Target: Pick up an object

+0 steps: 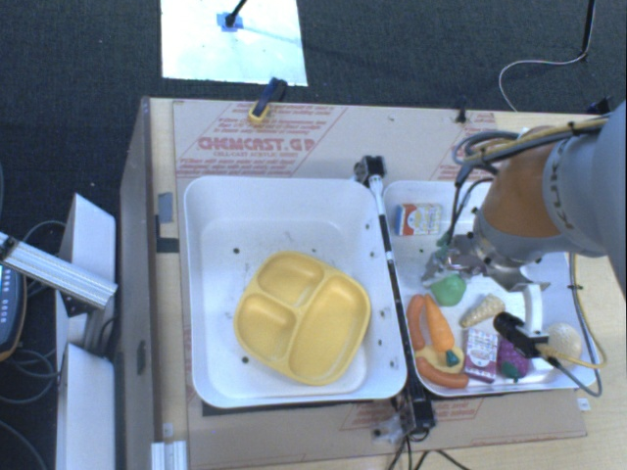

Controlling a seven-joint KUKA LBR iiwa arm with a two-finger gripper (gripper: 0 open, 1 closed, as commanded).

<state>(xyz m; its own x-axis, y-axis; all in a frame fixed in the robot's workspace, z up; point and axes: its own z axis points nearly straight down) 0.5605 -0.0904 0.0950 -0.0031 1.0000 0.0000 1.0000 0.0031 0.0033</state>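
Just above green ball (450,289), gripper (446,263).

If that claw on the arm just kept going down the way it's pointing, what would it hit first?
Most likely the green ball: the gripper hangs right above it in the right bin, pointing down. How high above it the gripper sits is hard to judge from this slanted view.

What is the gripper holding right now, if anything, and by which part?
It cannot be told: the gripper sits right above the green ball in the right bin, but no grasp is visible.
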